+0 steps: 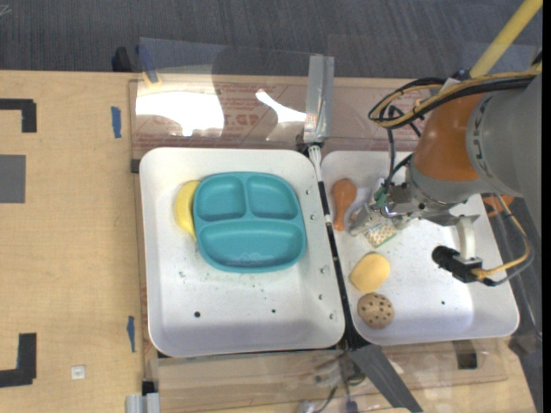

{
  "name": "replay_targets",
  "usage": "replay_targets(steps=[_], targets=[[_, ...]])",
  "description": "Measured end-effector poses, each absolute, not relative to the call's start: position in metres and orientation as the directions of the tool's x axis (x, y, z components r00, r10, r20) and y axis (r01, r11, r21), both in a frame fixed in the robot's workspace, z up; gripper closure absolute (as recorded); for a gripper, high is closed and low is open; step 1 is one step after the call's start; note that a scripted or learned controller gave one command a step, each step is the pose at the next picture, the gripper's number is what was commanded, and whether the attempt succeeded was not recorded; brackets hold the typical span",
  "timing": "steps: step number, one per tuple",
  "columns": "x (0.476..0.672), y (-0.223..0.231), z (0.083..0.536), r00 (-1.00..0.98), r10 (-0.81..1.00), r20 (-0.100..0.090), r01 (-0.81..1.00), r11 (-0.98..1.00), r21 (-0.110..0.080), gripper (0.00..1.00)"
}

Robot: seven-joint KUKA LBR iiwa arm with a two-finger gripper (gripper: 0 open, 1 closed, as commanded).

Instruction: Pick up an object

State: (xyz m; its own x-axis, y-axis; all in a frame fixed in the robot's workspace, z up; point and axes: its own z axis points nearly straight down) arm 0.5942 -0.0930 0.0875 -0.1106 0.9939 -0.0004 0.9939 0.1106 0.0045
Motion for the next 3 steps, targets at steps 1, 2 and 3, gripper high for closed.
replay_targets(steps=[1,2,3], targets=[[0.56,-0.073,0.188,-0.28,0.96,-0.003,0.96,0.28,0.008,0.0],[0.592,-0.121,0.088,-0.159,0.987,-0.002,0.987,0.159,0.008,0.0],[0.605,-0.053,0.256,-0.271,0.963,-0.003,0.963,0.271,0.014,0.0]])
